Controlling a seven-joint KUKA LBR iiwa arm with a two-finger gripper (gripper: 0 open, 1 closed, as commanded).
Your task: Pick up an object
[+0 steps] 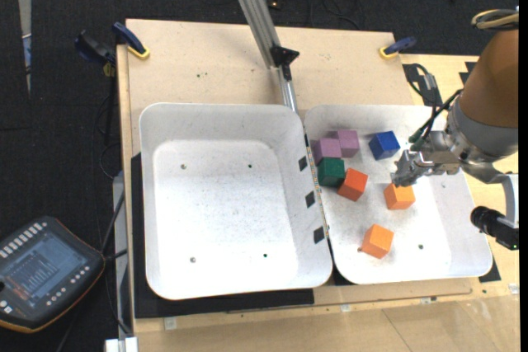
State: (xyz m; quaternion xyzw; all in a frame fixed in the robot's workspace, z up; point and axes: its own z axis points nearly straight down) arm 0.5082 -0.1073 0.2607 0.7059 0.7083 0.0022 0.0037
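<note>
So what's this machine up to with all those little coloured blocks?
A robot arm reaches in from the right, and its gripper is down in the right bin, right over an orange block. It is trying to pick something up, probably that block; I cannot tell whether it has a grip yet. Nearby lie a blue block, two purple blocks, a green block and two more orange blocks. The left bin sits beside it.
</note>
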